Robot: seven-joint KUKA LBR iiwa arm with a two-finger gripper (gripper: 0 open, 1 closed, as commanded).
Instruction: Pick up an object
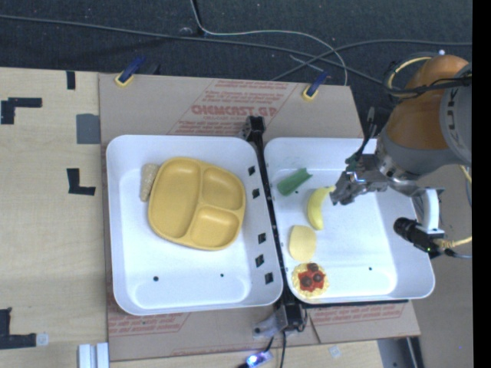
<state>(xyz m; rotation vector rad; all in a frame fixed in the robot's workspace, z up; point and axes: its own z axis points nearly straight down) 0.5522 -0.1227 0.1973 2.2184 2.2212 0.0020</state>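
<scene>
Progress looks slight: nothing is lifted yet, and every object lies in a bin. The hand (343, 189) hangs low over the right bin (383, 282), its tip just beside the upper end of a yellow lemon-shaped piece (317, 208), which seems the likeliest thing to be picked (a judgement from how close it is). Whether its fingers are apart or together I cannot tell; they are dark and small against the wrist. No object sits between them as far as can be seen, so the grasp and the lift both remain to be done.

That right bin also holds a green piece (292, 181) near its upper left corner, a pale yellow round piece (302, 242) below the lemon shape, and a small yellow disc with red and dark spots (310, 279) near the bottom edge. The left bin (184, 290) holds a yellow divided plate (196, 203), lying flat, with a tan sponge-like block (146, 181) touching its left rim. Both bins rest on cardboard on the tabletop (46, 228).
</scene>
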